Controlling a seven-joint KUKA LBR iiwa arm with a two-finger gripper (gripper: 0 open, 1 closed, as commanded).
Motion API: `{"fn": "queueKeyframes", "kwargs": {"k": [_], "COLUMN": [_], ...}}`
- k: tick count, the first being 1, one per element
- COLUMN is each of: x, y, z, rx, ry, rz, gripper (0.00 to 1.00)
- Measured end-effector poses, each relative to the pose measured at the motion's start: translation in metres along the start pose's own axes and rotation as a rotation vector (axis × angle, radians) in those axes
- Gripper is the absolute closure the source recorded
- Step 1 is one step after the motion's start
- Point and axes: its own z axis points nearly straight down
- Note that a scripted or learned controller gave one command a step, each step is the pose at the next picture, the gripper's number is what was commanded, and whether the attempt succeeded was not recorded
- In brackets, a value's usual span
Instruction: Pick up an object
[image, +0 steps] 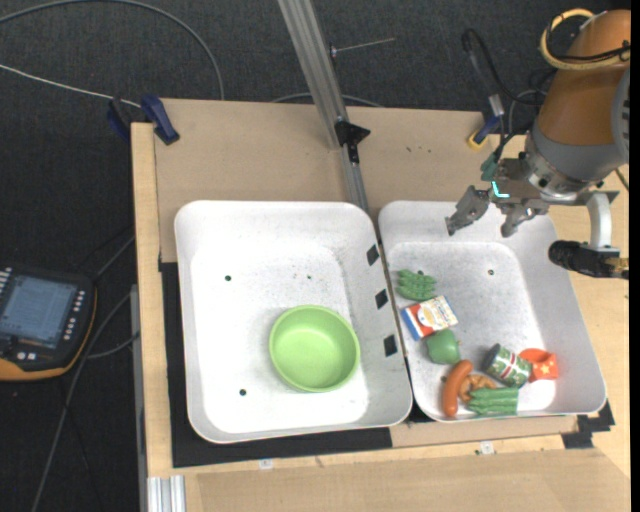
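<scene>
basically nothing picked yet: tool hangs with fingers spread wide and nothing between them, over the far rim of the right bin, so the whole grasp is left to do. candidate objects sit toward the near side of that bin, well apart from the tool: green toy, small carton, can, sausage. green bowl is in the left bin.
</scene>
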Motion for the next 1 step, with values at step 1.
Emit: {"fn": "queueKeyframes", "kwargs": {"k": [1], "x": [0.0000], "y": [0.0000], "z": [0.0001], "rx": [0.000], "ry": [0.000], "rz": [0.000], "gripper": [0.00]}}
